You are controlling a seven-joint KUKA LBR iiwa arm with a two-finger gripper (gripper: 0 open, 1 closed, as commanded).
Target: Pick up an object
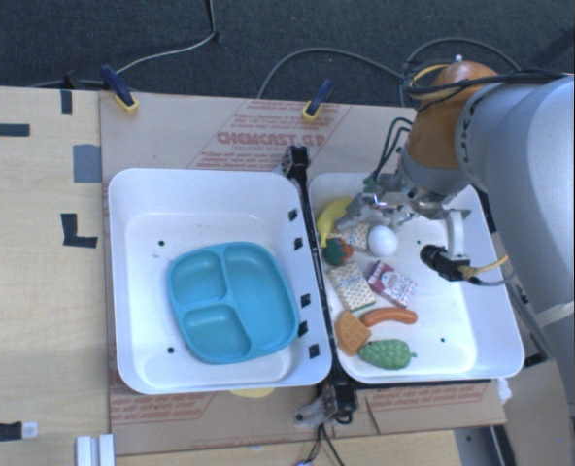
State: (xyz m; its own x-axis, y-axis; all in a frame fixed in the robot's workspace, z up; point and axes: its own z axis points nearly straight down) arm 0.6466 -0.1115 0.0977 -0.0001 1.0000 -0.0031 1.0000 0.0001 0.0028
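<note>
The right bin (472, 333) holds several toy foods. A yellow banana (330, 217) lies at its left wall, with a white egg (383, 241) just right of it and a small green and red piece (338, 252) below. Further down are a checkered cracker (350, 282), a red and white packet (390, 282), an orange sausage (389, 315), an orange waffle (352, 332) and a green bumpy vegetable (386, 354). My gripper (373, 212) hangs low over the bin's upper left, between the banana and the egg, directly above the egg. Nothing shows between its tips.
The left bin (142, 212) contains a blue divided plate (232, 301). A black divider with clips (305, 250) separates the bins. The grey arm (521, 163) covers the right bin's far right corner. Cables and a black connector (441, 258) trail beside the gripper.
</note>
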